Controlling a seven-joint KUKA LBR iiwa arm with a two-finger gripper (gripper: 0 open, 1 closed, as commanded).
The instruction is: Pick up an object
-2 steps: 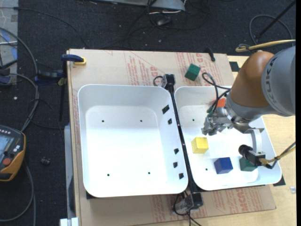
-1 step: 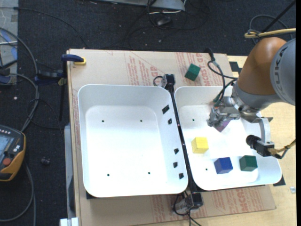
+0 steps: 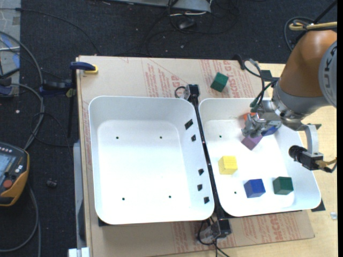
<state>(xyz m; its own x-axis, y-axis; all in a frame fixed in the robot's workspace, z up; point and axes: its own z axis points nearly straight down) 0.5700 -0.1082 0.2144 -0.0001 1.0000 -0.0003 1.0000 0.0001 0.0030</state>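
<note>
My gripper (image 3: 258, 126) hangs over the back part of the right bin (image 3: 305, 197). A purple block (image 3: 250, 142) pokes out just below and left of it, touching or nearly touching; I cannot tell whether it is gripped. A small orange-red piece (image 3: 247, 116) shows at the gripper's left side. On the bin floor lie a yellow cube (image 3: 228, 164), a blue cube (image 3: 254, 188) and a dark green cube (image 3: 282, 185), all nearer the front than the gripper.
A green cube (image 3: 219, 82) rests on the bench board behind the right bin, outside it. The left bin (image 3: 102, 111) sits beside the right one, with a black divider strip (image 3: 201, 154) between them. Cables run behind the bench.
</note>
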